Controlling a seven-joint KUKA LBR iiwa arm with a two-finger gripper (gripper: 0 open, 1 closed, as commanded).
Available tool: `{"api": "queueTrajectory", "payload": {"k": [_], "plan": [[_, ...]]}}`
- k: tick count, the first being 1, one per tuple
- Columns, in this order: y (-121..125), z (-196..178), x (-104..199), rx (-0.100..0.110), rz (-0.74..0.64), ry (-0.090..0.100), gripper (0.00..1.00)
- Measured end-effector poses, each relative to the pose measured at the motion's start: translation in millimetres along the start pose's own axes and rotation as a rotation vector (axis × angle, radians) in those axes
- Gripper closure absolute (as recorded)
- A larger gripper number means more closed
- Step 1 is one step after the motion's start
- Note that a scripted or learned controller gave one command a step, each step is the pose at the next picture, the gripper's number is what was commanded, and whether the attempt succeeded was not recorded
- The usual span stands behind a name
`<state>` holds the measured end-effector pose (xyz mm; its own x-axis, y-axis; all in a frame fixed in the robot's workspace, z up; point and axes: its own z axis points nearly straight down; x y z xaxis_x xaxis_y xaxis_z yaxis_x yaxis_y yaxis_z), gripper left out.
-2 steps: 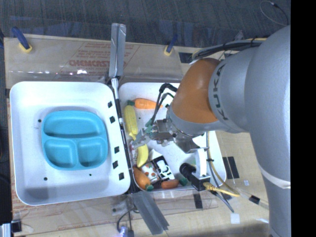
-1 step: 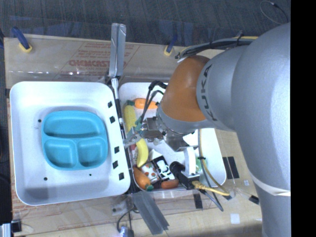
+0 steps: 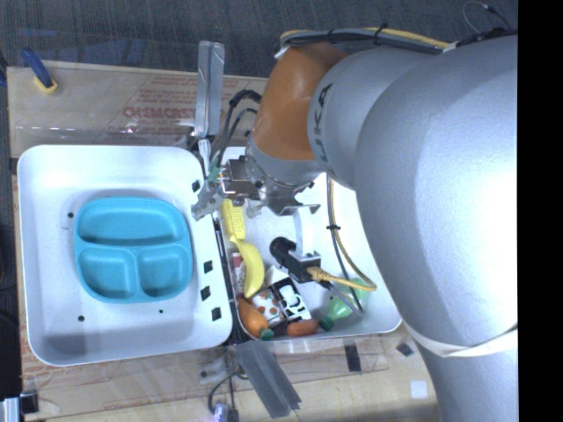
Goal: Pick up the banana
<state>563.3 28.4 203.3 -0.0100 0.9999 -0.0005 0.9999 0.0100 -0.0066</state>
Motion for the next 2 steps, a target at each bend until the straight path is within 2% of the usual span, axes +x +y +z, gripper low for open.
{"api": "queueTrajectory", "payload": {"k": [1, 2], "plan": [[74, 14, 48, 0.000, -0.050, -0.001, 0.00], [16, -61, 89, 0.000, 0.381, -0.001, 0.00]]}}
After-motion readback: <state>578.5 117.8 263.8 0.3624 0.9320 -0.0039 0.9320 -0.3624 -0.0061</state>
